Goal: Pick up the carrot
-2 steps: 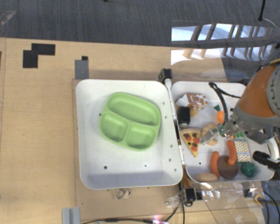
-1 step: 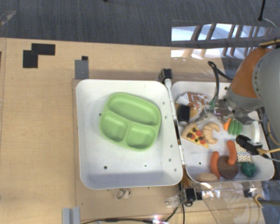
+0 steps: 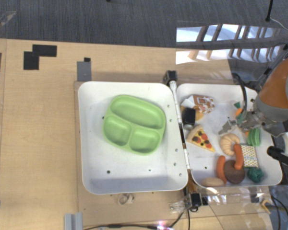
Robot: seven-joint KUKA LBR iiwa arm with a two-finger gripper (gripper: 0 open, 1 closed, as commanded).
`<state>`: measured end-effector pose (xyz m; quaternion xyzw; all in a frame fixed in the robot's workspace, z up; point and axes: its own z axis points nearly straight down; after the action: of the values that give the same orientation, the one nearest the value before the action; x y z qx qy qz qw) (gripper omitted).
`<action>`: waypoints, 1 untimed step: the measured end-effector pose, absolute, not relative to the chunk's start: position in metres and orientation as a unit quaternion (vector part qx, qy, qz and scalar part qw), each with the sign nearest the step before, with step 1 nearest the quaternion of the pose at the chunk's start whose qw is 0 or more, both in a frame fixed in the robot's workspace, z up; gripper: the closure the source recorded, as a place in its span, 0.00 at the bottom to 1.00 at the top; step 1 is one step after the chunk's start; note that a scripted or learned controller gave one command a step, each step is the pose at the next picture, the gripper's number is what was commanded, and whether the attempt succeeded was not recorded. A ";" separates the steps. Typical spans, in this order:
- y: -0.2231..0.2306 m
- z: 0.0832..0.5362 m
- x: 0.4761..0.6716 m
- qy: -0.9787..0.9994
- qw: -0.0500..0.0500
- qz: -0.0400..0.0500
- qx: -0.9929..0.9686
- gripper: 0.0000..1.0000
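The carrot [image 3: 238, 112] looks like a small orange piece with a green top, lying near the back right of the right bin [image 3: 216, 92]. It is partly hidden by the arm. My gripper [image 3: 235, 124] hangs low over the bin just in front of the carrot and behind a tan croissant [image 3: 228, 143]. Nothing can be seen held in it. The grey wrist with its orange band [image 3: 283, 87] comes in from the right above it.
The right bin also holds a pizza slice [image 3: 201, 140], a biscuit-like toy [image 3: 203, 102], a black block [image 3: 188, 115], red sausages [image 3: 221, 167], a brown lump [image 3: 234, 175] and green toys [image 3: 254, 137]. A green divided plate [image 3: 133, 123] lies in the left bin [image 3: 93, 171].
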<state>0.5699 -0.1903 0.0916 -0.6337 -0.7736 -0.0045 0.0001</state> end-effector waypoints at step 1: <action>-0.188 0.090 0.626 -0.629 0.019 -0.003 -0.777 0.00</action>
<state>0.6262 -0.1881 0.0898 -0.7771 -0.6290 -0.0027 0.0194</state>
